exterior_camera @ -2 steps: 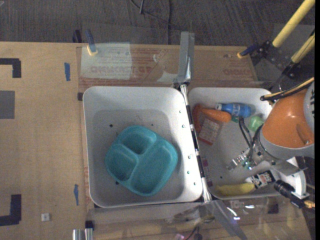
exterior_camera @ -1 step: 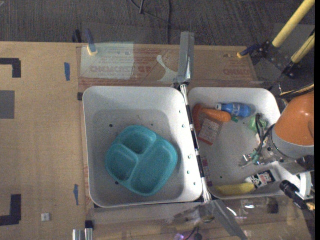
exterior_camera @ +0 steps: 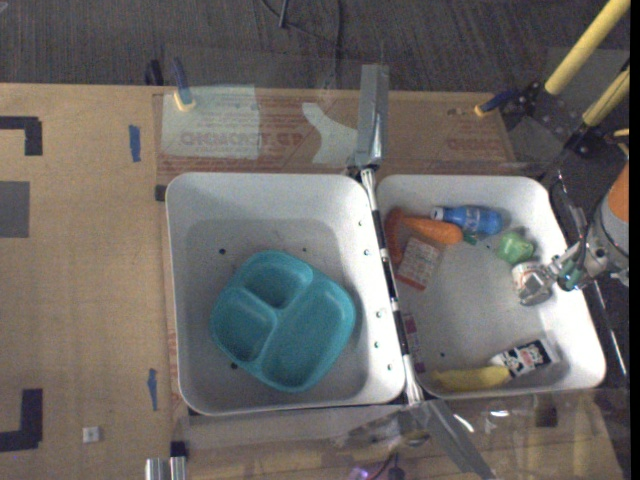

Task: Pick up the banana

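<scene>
Banana (exterior_camera: 471, 377): lies flat at six o'clock of the right bin (exterior_camera: 580, 363), beside a small black-and-white carton (exterior_camera: 524, 358) at its three o'clock. Claw (exterior_camera: 532, 285): at the bin's three o'clock, well apart from banana; whether its fingers are parted, cannot tell. Left bin (exterior_camera: 195, 208): teal divided tray (exterior_camera: 284, 318)

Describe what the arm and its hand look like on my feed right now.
The arm comes in from the right edge: grey, with an orange band above the wrist. Its hand is small, shiny silver metal, with a bit of teal where it joins the wrist. No cables or markings are clear enough to tell.
</scene>
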Tool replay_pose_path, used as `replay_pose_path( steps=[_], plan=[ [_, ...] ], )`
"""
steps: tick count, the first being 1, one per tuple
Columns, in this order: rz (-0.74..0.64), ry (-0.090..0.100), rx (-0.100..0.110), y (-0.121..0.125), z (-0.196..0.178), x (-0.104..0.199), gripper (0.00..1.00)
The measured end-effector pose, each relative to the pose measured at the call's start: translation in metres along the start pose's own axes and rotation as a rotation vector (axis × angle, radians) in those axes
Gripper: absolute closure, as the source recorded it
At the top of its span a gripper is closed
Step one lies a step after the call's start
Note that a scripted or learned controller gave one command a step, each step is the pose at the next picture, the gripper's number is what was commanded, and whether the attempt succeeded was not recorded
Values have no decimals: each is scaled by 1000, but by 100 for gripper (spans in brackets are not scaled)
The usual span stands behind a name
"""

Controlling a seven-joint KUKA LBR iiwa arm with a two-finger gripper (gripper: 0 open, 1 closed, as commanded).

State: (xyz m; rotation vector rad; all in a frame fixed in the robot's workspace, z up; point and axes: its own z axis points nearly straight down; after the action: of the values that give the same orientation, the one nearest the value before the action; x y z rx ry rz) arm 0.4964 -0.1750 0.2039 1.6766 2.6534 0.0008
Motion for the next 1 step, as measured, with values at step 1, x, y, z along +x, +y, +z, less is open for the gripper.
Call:
replay_pose_path(
  steps=[1],
  plan=[
    [663, -1, 2, -7, -29, 23, 100]
  ],
)
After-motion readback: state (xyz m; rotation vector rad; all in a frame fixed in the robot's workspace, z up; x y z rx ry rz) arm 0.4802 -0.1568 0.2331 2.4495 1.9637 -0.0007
